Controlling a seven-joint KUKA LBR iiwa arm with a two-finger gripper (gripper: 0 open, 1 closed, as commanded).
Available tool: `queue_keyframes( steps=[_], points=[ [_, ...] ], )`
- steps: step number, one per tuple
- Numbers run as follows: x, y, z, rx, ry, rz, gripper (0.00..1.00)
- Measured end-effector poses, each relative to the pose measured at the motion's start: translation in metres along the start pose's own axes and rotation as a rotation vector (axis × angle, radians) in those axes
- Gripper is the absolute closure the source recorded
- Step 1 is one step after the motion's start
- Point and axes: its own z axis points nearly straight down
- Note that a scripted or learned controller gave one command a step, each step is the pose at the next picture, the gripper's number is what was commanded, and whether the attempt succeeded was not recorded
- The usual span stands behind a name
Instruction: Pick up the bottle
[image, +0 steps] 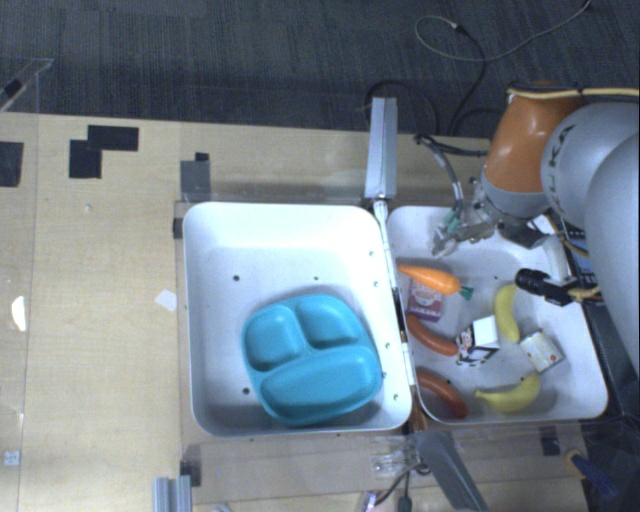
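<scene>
My gripper (458, 230) hangs over the back of the right bin (590, 400), with nothing visibly in it. In front of it and to the left lies a small pale bottle-like item with a red label (425, 303), just under an orange carrot (430, 278) by the bin's left wall. A small white container with dark marks (483, 337) stands near the bin's middle. I cannot tell for sure which of these two is the bottle. The gripper is well apart from both.
The right bin also holds two red-brown sausages (432, 341) (441, 393), two bananas (507, 312) (512, 396) and a white box (541, 351). A blue divided plate (312, 358) lies in the left bin (215, 300). The grey arm (590, 150) fills the upper right.
</scene>
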Motion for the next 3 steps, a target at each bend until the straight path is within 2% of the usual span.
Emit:
queue_keyframes(
  steps=[1,2,3],
  points=[
    [0.0,0.0,0.0,0.0,0.0,0.0,0.0],
    [0.001,-0.037,-0.007,0.006,0.002,0.155,0.0],
    [0.068,0.03,-0.081,0.004,0.001,0.078,0.0]
  ],
)
